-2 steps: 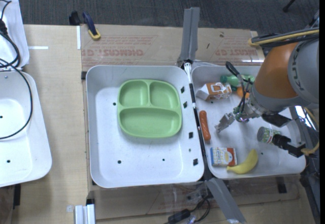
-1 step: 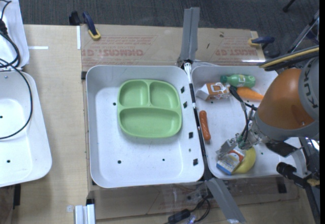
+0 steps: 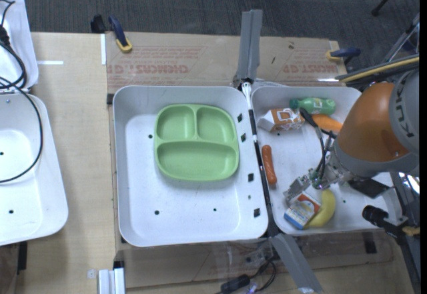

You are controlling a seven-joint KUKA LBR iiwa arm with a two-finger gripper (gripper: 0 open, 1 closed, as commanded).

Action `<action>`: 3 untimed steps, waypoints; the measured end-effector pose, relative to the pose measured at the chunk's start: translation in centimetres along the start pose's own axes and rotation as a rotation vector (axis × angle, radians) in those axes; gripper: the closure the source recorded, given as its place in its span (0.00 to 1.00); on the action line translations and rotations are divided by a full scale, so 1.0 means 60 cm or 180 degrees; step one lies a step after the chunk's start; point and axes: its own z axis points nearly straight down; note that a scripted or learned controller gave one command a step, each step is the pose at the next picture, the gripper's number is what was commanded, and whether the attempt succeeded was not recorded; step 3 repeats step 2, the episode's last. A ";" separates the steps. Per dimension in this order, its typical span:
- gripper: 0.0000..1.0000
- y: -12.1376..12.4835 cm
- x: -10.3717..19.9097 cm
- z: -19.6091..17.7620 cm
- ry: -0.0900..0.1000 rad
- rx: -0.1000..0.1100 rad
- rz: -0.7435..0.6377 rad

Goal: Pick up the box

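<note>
Right bin (image 3: pixel 347 223), lower right of frame. I have the claw (image 3: pixel 301 186) low over the bin floor, its tip pointing left; whether it is apart or together I cannot tell from this angle. The box (image 3: pixel 302 210), red, white and blue, lies just below and touching distance from the claw, long axis slanting lower left to upper right, a banana (image 3: pixel 325 209) against its right side. A second small box (image 3: pixel 283 119) sits toward the bin's upper left, well apart. Nothing gripped that I can see.

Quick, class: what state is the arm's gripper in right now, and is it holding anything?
Gripper: down in the right bin, just above the box beside the banana; whether it is open or closed cannot be told, and no hold on anything is visible.
</note>
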 end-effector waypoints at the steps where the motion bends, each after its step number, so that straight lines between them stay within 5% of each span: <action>1: 0.00 -0.027 -0.004 0.000 0.0004 0.0004 -0.0041; 2: 1.00 -0.027 -0.005 -0.010 0.0012 0.0012 -0.0032; 3: 1.00 -0.027 -0.005 -0.010 0.0012 0.0012 -0.0032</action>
